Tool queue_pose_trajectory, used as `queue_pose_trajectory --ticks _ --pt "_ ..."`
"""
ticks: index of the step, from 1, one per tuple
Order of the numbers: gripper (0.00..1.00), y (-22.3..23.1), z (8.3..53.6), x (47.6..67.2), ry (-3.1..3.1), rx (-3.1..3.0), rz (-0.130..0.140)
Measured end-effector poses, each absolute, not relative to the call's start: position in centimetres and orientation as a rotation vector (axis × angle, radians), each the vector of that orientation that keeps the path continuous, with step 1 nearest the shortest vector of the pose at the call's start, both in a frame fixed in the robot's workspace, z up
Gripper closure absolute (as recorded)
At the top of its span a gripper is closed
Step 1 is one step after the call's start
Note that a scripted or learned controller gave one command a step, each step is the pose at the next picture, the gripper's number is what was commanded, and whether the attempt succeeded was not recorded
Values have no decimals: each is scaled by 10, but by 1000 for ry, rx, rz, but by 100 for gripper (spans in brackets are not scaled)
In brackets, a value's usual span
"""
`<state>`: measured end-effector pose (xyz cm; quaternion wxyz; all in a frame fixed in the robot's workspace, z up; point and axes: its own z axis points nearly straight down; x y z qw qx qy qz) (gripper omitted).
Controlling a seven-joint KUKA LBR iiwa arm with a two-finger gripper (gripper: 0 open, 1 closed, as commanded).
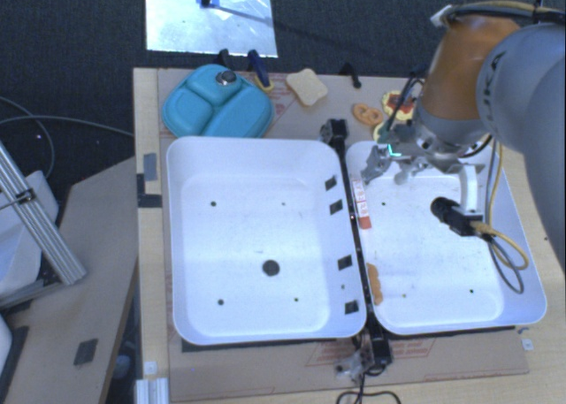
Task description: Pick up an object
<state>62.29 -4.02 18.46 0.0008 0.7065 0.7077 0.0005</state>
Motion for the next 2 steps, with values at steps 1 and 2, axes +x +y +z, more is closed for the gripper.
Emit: queue_pose_trajectory --ticks 1,2 --pt "0 -54 185 671 2223 2213 7" --pt "0 -116 80 630 2216 2227 -5"
